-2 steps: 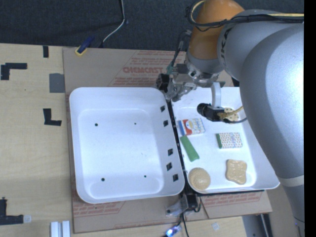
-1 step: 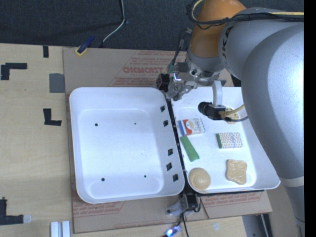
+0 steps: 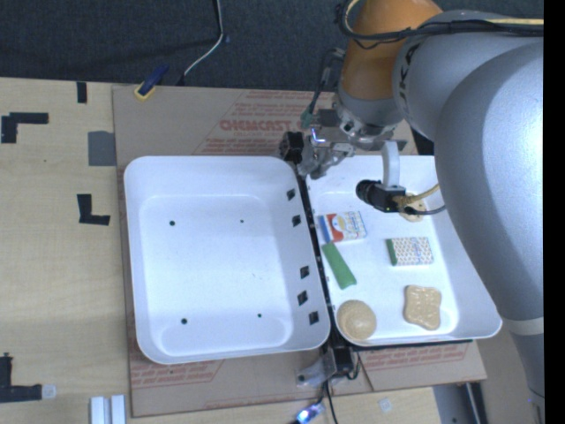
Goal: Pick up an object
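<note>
Along the near edge of the wooden bench [image 3: 53,263], at 6 o'clock, a black clamp fitting [image 3: 328,367] sits where the two bins meet. Both bins rest on a cardboard sheet [image 3: 256,122] printed with red lettering.

The left bin [image 3: 141,193] shows a plain white floor with four small dark dots. A row of black clips [image 3: 305,272] runs along the wall it shares with the right bin [image 3: 468,307].

Contents of the right bin, near to far:
- round tan disc [image 3: 357,319], at 6 o'clock, beside the shared wall;
- tan biscuit-shaped piece [image 3: 422,306], just beside it toward 3 o'clock;
- green bar [image 3: 338,265], tilted, close to the shared wall;
- small speckled packet [image 3: 410,251], apart from the bar toward 3 o'clock;
- white box with red and blue print [image 3: 342,227], touching the far end of the green bar.

The gripper [image 3: 311,153] hangs over the far end of the shared wall, at 12 o'clock from these items; whether its fingers are spread or pressed together cannot be told, and nothing is seen between them. A black cylinder [image 3: 378,194] projects from the wrist above the bin.

At the far side, tape marks [image 3: 26,126] lie on the bench, a yellow-and-blue tag [image 3: 150,82] rests at its edge, and a white cable [image 3: 212,25] crosses dark carpet [image 3: 106,16].
</note>
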